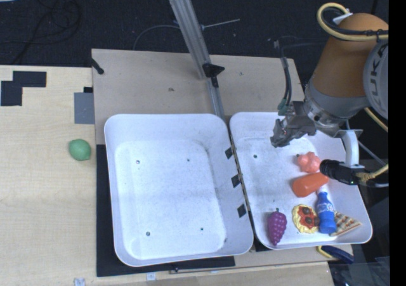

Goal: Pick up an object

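Gripper hovering over right bin, finger state unclear; pink toy nearby looking light, smooth, best pinched across its middle.

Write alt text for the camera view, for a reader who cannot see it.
The gripper hangs over the right bin, whose near corner holds a pink toy, orange toy, purple grapes and blue bottle. A green ball lies on the bench, left of both bins.

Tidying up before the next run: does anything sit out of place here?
Yes. A small green ball lies on the wooden bench top, left of the left white bin and outside both bins. The other toys, such as the purple grape bunch, are clustered in the right white bin.
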Motion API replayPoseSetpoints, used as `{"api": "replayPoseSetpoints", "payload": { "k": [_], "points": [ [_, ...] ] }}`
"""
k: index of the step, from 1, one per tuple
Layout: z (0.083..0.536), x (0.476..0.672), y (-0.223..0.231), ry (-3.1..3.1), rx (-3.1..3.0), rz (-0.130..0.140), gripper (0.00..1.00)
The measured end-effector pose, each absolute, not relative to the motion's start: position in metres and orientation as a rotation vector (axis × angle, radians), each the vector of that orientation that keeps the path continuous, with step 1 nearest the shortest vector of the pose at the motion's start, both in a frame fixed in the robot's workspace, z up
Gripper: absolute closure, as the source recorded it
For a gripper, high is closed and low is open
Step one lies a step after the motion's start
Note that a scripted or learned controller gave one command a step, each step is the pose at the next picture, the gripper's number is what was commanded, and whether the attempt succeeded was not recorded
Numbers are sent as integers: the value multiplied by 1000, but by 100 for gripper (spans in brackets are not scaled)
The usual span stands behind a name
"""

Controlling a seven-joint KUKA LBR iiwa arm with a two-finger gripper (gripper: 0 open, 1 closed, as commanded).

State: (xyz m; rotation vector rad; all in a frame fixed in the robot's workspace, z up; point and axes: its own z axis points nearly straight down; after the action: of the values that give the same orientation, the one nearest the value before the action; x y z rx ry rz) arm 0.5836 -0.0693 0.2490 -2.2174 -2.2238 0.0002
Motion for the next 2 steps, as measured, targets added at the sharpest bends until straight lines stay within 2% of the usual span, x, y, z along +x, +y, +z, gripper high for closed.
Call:
{"api": "replayPoseSetpoints", "payload": {
  "k": [1,2],
  "points": [
    [239,578,-20,-2224,-2217,0,100],
    [246,563,33,-2225,-2216,-1,100]
  ]
}}
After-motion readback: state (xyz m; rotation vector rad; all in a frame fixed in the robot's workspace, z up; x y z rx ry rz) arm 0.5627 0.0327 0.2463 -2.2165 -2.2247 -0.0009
